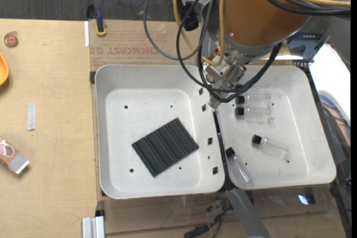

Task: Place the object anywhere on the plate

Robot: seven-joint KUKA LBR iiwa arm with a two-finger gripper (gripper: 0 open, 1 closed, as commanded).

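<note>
A dark ribbed plate (165, 146) lies at a slant on the floor of the left bin (111, 120). Several clear vials with black caps lie in the right bin (312, 136): a pair (254, 107) near the bin's back left, one (271, 146) in the middle and one (237, 166) by the front left corner. My gripper (214, 102) hangs below the orange wrist band, over the divider between the bins and just left of the pair of vials. Cables and the wrist hide much of it.
Black cables (184, 19) loop from the wrist over the back rim of the left bin. Small black holes dot the left bin's floor. On the wooden bench at the left lie a small packet (12, 156) and a grey strip (31, 116).
</note>
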